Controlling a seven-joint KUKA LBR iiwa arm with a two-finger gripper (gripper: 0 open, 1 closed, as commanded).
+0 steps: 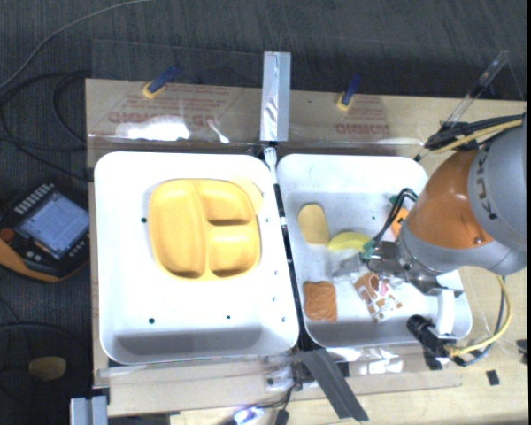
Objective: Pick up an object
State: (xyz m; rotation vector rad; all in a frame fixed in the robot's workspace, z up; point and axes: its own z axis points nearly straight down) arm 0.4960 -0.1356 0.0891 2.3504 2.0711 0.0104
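In the right bin (354,171) lie a pale yellow oblong piece (313,223), a yellow lemon-like object (347,241), a round brown cookie-like item (319,300) and a crumpled orange-and-white wrapper (377,294). My gripper (370,264) reaches down from the orange-banded wrist (442,211) to the spot between the yellow object and the wrapper. Its fingertips are buried among these items and hard to make out.
The left bin (124,326) holds a yellow divided tray (204,227). A metal divider post (275,96) stands at the back between the bins. Blue and yellow clips (162,81) hold plastic sheeting at the rear. A handheld pendant (37,228) lies on the floor at left.
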